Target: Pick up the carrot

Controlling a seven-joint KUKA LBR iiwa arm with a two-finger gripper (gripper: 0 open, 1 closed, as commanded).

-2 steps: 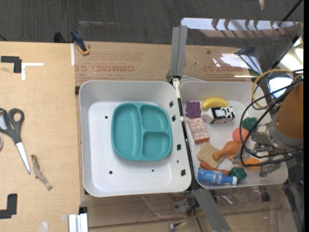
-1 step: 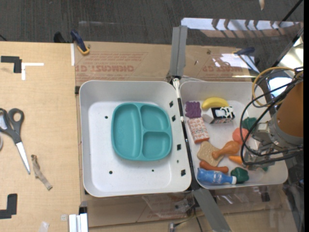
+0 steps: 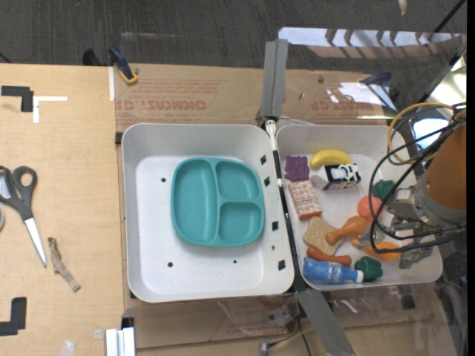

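Claw half hidden over the right bin

Cables and the grey wrist cover most of the claw [image 3: 407, 237] at the right bin's [image 3: 312, 136] far right side; whether its fingers are apart or together cannot be told. The carrot [image 3: 328, 256] lies near the bin's front, between a bread slice [image 3: 319, 233] and a blue bottle [image 3: 330, 274], left of the claw and apart from it. Mirrored print on the cardboard [image 3: 185, 95] is too faint to read.

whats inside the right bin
The right bin holds purple grapes, a banana, a toy cow, bread, a carrot and a blue bottle. The arm covers its right side.
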